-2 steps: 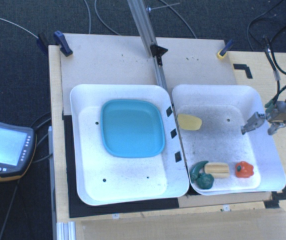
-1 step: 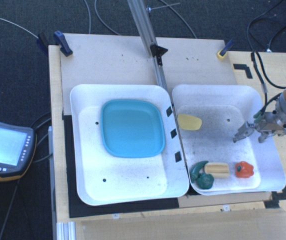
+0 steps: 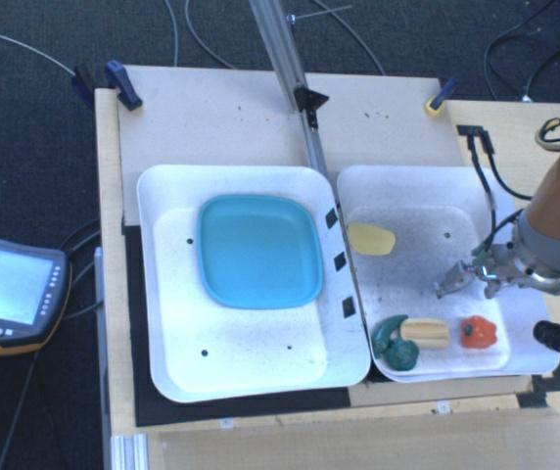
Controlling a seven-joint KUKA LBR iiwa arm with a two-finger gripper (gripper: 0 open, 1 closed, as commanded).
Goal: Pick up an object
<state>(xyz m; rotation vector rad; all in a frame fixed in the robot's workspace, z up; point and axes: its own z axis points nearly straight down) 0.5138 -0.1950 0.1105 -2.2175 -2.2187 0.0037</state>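
My gripper hangs open over the right part of the right bin, with nothing between its fingers. A red pepper-like toy lies just below it near the bin's front rim. Left of that lie a tan block and a green pepper toy, touching each other. A pale yellow piece rests at the bin's left side, well away from the gripper. A blue square plate sits in the left bin.
A slanted metal rail runs down between the two bins. Black cables trail near the arm at the right. A teach pendant lies off the bench at the left.
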